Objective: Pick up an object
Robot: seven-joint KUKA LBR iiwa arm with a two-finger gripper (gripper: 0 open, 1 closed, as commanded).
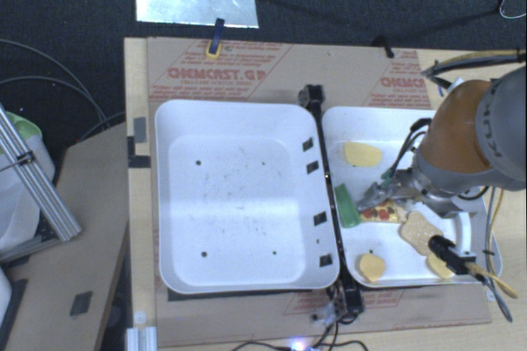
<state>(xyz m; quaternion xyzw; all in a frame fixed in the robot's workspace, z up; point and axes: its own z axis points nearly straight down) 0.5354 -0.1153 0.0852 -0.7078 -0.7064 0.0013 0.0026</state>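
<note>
the gripper (380,194) hovers low over the right bin (395,120), reaching for a pick; whether its jaws are spread, i cannot tell. the red-spotted piece (380,214) lies just beneath them, so the next move calls for closing on it.

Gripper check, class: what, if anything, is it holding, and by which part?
Cannot be told. The gripper is low in the right bin, over the multicoloured object, with no grasp visible.

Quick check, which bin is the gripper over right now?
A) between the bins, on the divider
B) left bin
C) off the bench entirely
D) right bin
D: the gripper sits low in the right bin, beside the green object and the red-and-yellow item, while the left bin lies well away from the arm.
</note>
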